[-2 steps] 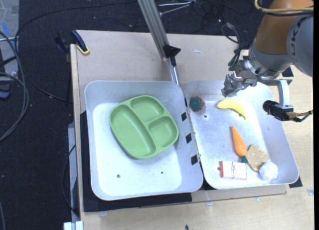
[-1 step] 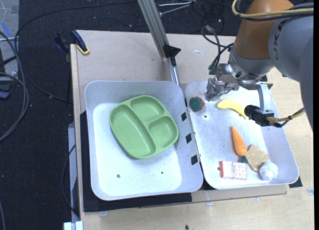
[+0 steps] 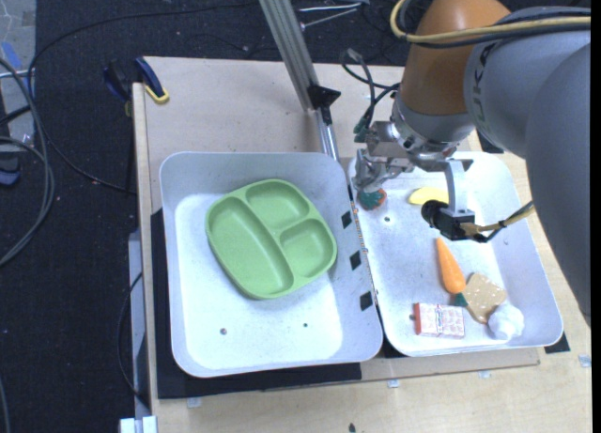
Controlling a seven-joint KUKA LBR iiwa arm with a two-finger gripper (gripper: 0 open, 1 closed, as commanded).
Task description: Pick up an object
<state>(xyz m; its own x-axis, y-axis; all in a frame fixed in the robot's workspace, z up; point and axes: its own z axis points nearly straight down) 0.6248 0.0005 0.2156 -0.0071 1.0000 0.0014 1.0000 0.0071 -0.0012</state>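
The robot's metal hand [image 3: 373, 176] hangs low over the far left corner of the right-hand shallow white bin [image 3: 526, 262], close against the wall it shares with its neighbour. How far the hand is spread cannot be told; its tips are lost in a cluster of metal parts. Directly under it, touching or nearly touching its tips, lies a small round object in red and green [image 3: 375, 199], but nothing shows it clamped between them.

Just beside the hand, further along the bin's far edge, is a yellow banana-shaped piece [image 3: 427, 196], partly hidden by a black fitting on the arm. Near the middle of the bin lies an orange carrot-shaped toy [image 3: 450, 267], pointing toward the far edge. At its near end sits a tan bread-like slab [image 3: 483, 297], touching the carrot's green base. A small white lump [image 3: 505, 322] rests against that slab in the near right corner. Along the near edge, just beside the slab, is a flat red-and-white printed packet [image 3: 439, 320].

The left-hand shallow white bin [image 3: 188, 328] carries a light green plastic plate with three compartments [image 3: 271, 238], lying flat and turned at an angle, toward the far side. Both bins sit side by side on the pale wooden counter [image 3: 225, 102], the left one overlapping the right at their shared edge.
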